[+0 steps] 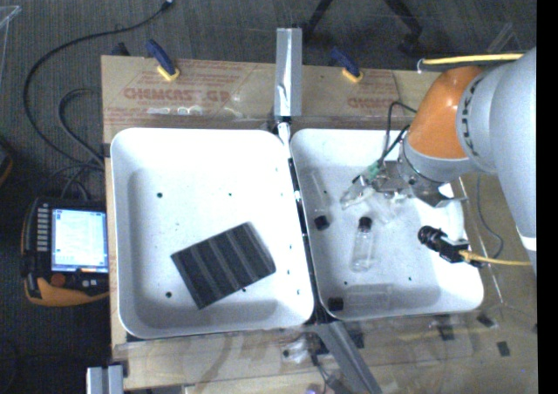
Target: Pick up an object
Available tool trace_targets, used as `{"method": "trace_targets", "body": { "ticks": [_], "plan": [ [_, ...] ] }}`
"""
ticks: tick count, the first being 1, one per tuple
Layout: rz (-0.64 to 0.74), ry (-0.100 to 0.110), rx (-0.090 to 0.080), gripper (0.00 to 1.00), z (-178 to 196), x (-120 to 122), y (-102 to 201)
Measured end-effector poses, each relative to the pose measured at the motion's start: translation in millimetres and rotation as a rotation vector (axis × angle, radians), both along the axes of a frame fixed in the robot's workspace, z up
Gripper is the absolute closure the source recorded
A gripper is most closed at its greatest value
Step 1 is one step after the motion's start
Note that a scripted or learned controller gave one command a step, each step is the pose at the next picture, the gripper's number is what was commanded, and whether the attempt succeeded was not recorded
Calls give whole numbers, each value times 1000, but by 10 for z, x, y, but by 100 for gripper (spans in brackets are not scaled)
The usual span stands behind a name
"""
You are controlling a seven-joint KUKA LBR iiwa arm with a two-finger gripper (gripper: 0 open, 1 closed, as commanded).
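Observation:
In the right bin (453, 296) a small clear vial with a black cap (363, 242) lies near the middle. A small black piece (321, 221) sits by the bin's left wall. My gripper (373, 188) hangs low over the upper middle of this bin, just above the vial's cap end. The grey arm with its orange band (440, 126) reaches in from the right. A black ribbed block (224, 263) lies tilted in the left bin (139, 166).
A clear, hard-to-see item (366, 300) lies near the right bin's front wall. A black cable plug (438, 242) with a yellow cable hangs from the arm over the bin's right side. A handheld pendant (68, 248) sits left of the bench.

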State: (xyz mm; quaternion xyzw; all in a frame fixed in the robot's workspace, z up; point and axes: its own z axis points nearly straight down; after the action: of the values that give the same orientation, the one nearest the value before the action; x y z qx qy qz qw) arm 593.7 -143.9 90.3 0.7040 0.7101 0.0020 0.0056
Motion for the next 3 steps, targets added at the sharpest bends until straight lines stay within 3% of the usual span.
{"method": "trace_targets", "body": {
  "ticks": [1, 2, 3],
  "plan": [
    [119, 0, 0, 0, 8, -741, -78],
    [115, -2, -1, 0, -2, 62, -248],
    [115, -4, 0, 100, 107, 71, -241]
  ]
}}
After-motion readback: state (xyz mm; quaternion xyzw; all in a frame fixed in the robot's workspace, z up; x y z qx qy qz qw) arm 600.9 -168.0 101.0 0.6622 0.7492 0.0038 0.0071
